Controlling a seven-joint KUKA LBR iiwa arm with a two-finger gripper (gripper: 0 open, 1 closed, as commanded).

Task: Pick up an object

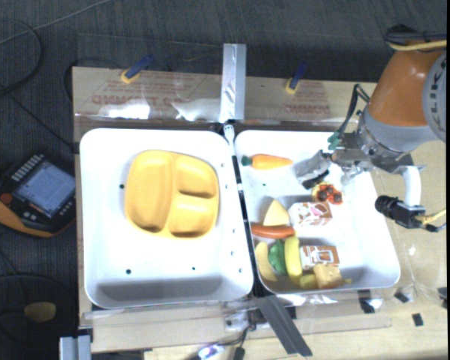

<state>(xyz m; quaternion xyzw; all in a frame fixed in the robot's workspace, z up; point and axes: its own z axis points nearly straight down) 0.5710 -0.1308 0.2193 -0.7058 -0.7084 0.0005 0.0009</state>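
Fingers (320,172) hang over the far part of the right white bin (382,257); their state I cannot tell. Closest is a small dark red-and-orange toy (330,193), just near-right of them; an orange plastic carrot (267,161) lies left, long axis left-right.

my arm (412,96): grey, orange band
bins (97,201): white
tray (172,193): yellow
carrot (268,161): orange, green tip
sausage (273,232): red
carton (312,214): white, pink print

Bright, even overhead light whitens both bins (90,201) with soft shadows; the picture is slightly soft throughout.
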